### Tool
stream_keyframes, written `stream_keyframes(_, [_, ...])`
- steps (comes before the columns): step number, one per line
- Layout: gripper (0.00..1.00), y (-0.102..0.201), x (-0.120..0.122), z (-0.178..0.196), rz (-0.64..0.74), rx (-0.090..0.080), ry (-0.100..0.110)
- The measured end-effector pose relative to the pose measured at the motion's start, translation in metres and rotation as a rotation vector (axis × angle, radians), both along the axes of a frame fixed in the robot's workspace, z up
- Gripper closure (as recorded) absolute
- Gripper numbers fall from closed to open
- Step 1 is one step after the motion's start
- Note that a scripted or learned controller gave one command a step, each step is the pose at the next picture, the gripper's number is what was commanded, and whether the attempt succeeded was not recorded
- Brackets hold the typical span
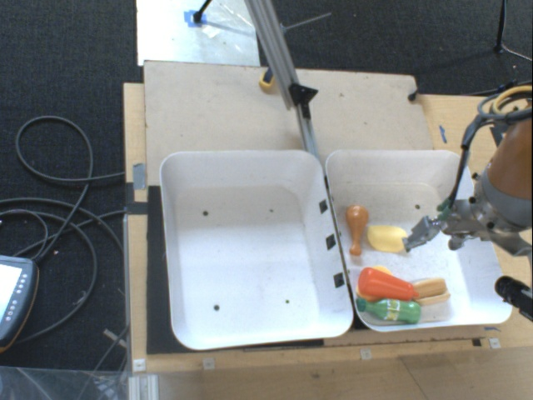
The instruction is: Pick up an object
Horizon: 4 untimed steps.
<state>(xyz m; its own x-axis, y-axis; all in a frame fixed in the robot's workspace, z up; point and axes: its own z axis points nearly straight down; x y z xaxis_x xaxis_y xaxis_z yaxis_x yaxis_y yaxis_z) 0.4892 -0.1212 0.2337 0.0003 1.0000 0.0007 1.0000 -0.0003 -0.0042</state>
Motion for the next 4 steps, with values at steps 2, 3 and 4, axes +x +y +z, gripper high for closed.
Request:
stream_keyframes(2, [0.0,0.01,-0.007,-0.09,0.0,0.001,0.0])
stream_keyframes(3, [1.0,0.009,-0.006,-0.078,-0.002,-0.001,-0.007])
stream_keyframes(4, [1.0,0.009,0.005,-0.019,0.006,-0.002,-0.012])
